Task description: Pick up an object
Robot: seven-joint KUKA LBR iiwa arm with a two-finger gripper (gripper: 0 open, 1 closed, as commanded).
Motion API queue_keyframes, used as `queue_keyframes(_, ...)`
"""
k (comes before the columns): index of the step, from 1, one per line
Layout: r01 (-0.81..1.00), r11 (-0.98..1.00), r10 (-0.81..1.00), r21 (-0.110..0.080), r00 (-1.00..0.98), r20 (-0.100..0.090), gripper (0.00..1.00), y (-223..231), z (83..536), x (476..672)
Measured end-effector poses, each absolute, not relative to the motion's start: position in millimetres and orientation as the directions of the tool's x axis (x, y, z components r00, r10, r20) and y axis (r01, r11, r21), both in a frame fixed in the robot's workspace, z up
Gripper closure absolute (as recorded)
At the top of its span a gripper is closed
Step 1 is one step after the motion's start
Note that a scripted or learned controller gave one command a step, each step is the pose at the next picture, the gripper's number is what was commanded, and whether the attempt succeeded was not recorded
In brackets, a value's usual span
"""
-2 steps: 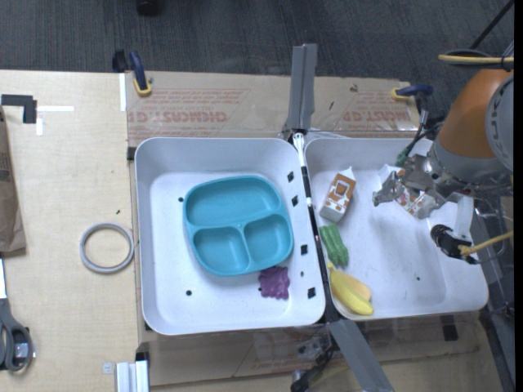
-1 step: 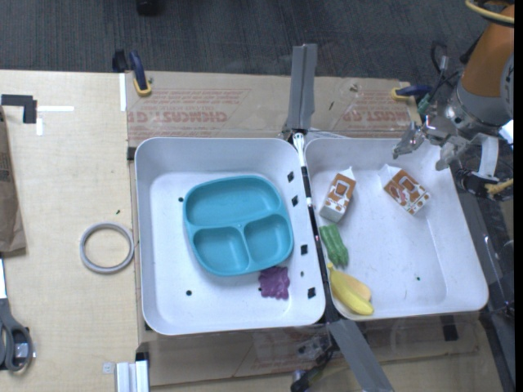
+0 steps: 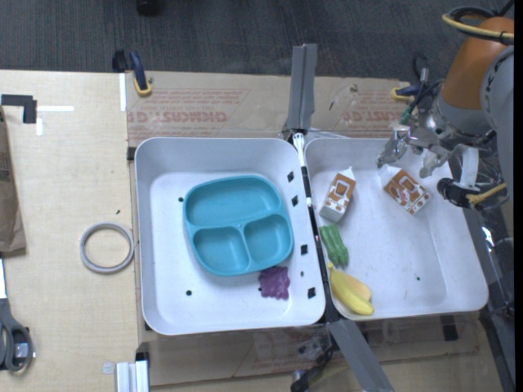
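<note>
Two bins, side by side. My claw [image 3: 411,155] hangs over the right bin [image 3: 458,296], up at its 1 o'clock corner, fingers spread apart, nothing between them. Small brown-and-white box [image 3: 406,191] lies just below the claw, tilted, near the bin's 2 o'clock; close to the fingertips but not gripped. Milk-carton-shaped box [image 3: 338,196] sits at the bin's 10 o'clock, leaning against the left wall. Green vegetable [image 3: 333,244] just under it at 9 o'clock. Banana [image 3: 351,292] at 7 o'clock, in the lower left corner. Left bin [image 3: 155,219]: blue divided plate [image 3: 237,224] in the middle, purple grapes [image 3: 274,282] touching its 5 o'clock edge. On the bench at 9 o'clock of the left bin, a grey ring [image 3: 106,247].
</note>
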State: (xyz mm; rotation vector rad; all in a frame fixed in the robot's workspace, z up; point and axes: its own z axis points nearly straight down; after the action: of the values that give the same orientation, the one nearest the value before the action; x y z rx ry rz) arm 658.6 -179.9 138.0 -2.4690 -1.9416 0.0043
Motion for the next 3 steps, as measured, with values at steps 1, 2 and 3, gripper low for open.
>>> queue_keyframes(1, 0.983, -0.182, 0.983, -0.001, 0.182, -0.001, 0.0, -199, 92, 639.5)
queue_keyframes(2, 0.984, -0.18, 0.984, 0.0, 0.18, -0.003, 1.0, -199, 101, 640.0)
queue_keyframes(3, 0.969, -0.246, 0.969, 0.0, 0.246, 0.0, 1.0, -104, 195, 659.5)
